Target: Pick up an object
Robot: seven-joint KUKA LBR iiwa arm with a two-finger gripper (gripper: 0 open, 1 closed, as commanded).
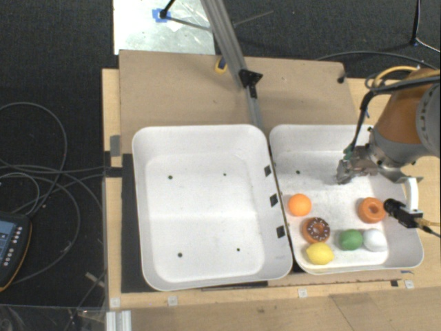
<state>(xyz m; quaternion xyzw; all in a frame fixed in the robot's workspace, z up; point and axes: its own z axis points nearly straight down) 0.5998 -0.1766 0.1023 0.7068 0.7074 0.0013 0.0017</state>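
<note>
We see six small things lying loose in the right bin (324, 140), none of them singled out and none lifted. All are roundish, so we can read no long axis or pointing direction in any of them; the two ring-shaped ones lie flat with their holes facing up.

The gripper (343, 176) hangs low over the bare upper part of this bin. Its fingertips are a dark, small cluster from this angle, and we cannot tell whether they are spread or pressed together; nothing shows between them.

Taking places from the gripper: the orange ball (299, 205) lies below it and toward the left, nearest the bin's inner wall. The orange ring (372, 210) lies below and to the right, just beside a black clip on the arm's cabling. Further down, the brown sprinkled doughnut (317, 229) sits just under the orange ball, with the yellow lemon (320, 254) touching or nearly touching its lower edge. The green ball (351, 240) lies almost straight below the gripper, near the bin's front edge, and the white ball (375, 240) sits just beside it on the right.

The left bin (148, 143) lies well to the gripper's left. The arm's orange band (403, 119) rises above and to the right of the gripper.
</note>
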